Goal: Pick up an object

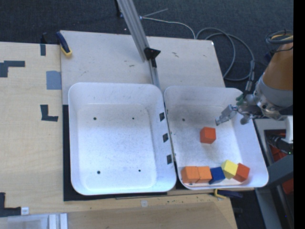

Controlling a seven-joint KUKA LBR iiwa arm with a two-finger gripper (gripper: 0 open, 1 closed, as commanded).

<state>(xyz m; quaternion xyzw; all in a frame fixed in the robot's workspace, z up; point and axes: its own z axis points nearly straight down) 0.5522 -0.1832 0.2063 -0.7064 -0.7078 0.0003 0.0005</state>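
arm (279, 75) reaching in from right, bent low over right bin (190, 99) | hand (232, 114) above bin's right side, open or closed: cannot tell | orange block (208, 135) alone mid-bin, near hand | four more blocks (217, 172) along front wall

Tabletop (28, 128): light wood, with dark grey tape marks at 9 o'clock and a grey-blue tape patch (53, 79) toward 10 o'clock. A paler board (109, 56) lies over the tabletop under the bins, scuffed. Blue-and-yellow clamp (64, 44) at the board's 10 o'clock corner. Aluminium rail (136, 25) runs in at a slant from 12 o'clock, ending at a black bracket (151, 54) just above the seam between the bins. Grey cables (224, 37) loop over dark carpet (57, 6) at 1 o'clock. Three small black clips (165, 137) sit along the seam.
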